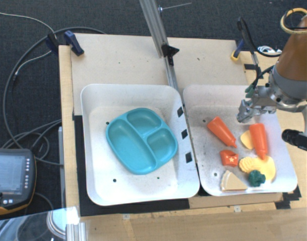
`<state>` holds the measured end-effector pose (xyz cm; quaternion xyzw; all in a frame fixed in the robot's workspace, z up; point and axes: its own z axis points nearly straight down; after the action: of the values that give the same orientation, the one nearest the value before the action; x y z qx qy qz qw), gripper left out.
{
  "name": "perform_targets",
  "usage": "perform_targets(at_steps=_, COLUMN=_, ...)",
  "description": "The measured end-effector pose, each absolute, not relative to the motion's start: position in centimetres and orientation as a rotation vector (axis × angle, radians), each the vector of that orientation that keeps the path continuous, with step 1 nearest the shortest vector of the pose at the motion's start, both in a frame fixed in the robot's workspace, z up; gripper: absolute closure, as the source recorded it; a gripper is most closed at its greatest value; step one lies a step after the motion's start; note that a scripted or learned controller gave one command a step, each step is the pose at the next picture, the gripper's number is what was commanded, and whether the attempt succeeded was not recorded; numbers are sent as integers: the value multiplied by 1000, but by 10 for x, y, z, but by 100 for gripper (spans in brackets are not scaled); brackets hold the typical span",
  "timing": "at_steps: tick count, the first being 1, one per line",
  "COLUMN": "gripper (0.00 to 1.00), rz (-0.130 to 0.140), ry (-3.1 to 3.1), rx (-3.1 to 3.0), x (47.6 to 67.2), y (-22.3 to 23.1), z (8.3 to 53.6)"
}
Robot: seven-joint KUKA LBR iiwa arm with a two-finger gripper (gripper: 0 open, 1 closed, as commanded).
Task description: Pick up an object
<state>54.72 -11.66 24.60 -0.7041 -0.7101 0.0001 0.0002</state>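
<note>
Grey arm, orange band above wrist, dark cables alongside; small metallic grey claw.

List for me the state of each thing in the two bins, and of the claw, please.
Blue divided plate: flat in the left bin, nothing on it.
Orange carrot: lying on its side in the right bin, apart from the claw.
Second carrot: lying, its tip toward the near rim.
Sandwich wedge: lying flat.
Claw: above the right bin, holding nothing.

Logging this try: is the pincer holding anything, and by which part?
Nothing is held. The pincer hovers over the right bin, apart from the two toy carrots.
</note>
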Motion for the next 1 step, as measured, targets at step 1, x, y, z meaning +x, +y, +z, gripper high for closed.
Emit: perform_targets(at_steps=1, gripper=100, rz=14, ry=-2218, rx=-2200, x=555, y=-65, z=230)
